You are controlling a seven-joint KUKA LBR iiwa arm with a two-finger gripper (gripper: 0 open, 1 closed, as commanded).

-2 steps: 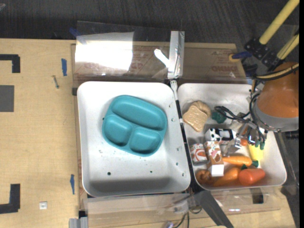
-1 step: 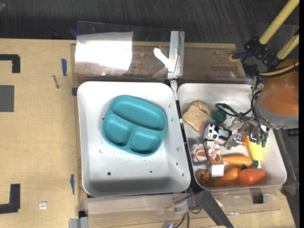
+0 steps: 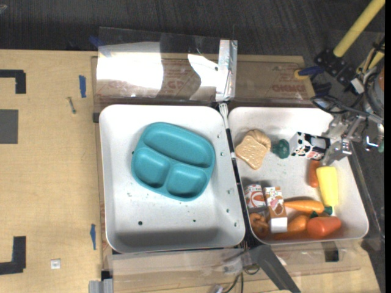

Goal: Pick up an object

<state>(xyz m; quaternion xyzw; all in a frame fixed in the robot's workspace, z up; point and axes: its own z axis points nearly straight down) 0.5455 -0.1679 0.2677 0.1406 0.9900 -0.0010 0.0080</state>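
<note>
Gripper (image 3: 339, 140): finger state unclear, right bin (image 3: 360, 194) | yellow block (image 3: 328, 185): smooth, upright oblong

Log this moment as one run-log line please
phase: reaching | gripper: above right bin far edge, grip unclear | nearest: yellow block, cow-print item | left bin: teal divided plate

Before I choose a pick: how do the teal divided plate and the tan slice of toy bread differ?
The teal divided plate is much larger than the tan bread slice. The plate has the left white bin to itself; the bread shares the right white bin with other toys. The plate has three compartments; the bread is one lump. Both lie untouched.
</note>
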